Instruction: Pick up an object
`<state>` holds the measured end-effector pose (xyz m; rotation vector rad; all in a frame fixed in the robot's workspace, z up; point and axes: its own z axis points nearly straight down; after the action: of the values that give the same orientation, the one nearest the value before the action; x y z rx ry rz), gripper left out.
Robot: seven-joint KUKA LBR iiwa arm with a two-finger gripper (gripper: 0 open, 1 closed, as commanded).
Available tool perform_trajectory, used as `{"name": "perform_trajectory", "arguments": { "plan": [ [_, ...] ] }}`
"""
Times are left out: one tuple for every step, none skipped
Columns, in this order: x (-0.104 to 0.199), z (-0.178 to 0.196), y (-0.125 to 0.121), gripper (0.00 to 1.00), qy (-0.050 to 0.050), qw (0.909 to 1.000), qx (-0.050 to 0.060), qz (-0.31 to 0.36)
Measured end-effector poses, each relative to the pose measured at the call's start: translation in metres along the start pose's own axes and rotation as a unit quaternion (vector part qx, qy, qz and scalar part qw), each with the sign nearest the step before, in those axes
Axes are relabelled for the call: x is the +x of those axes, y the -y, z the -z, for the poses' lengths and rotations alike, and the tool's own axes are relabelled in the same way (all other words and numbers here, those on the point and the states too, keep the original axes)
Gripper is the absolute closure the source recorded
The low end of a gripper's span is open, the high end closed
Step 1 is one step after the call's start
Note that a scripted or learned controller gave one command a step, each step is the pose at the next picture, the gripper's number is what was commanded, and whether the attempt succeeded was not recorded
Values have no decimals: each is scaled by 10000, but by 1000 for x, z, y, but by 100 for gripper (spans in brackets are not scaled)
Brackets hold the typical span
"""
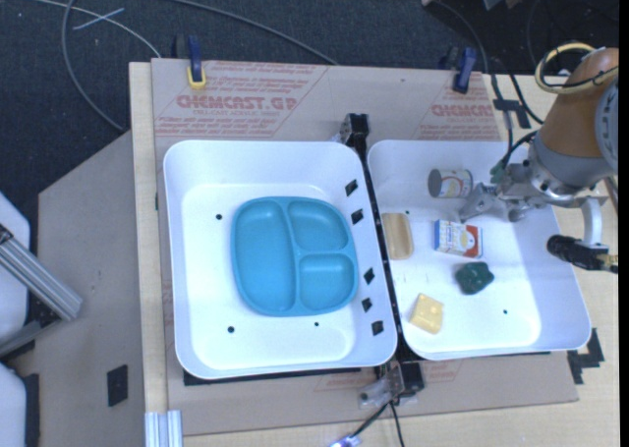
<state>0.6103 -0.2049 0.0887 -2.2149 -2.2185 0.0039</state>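
Note:
The right bin (550,322) holds several small objects. A small can (450,183) lies on its side at the back. A tan bread-like piece (397,235) rests by the left wall. A white, red and blue box (458,238) sits mid-bin, with a dark green lump (475,278) just in front of it and a yellow wedge (428,312) near the front. My gripper (482,202) reaches in from the right, low over the bin, between the can and the box and just right of both. I see nothing held in it.
The left bin (197,337) carries a blue divided plate (295,256). A black divider with clips (366,239) separates the bins. The arm's orange band (580,111) and a black part (580,251) overhang the right bin's right rim. Cables lie on the dark floor behind the bench.

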Motion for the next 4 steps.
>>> {"name": "perform_trajectory", "arguments": {
  "plan": [
    [-1,16,-2,100,14,10000,-44,3],
    [-3,72,6,100,27,10000,-65,-10],
    [-4,137,2,100,31,10000,-78,-2],
    [-4,191,0,100,30,10000,-74,0]
  ]
}}
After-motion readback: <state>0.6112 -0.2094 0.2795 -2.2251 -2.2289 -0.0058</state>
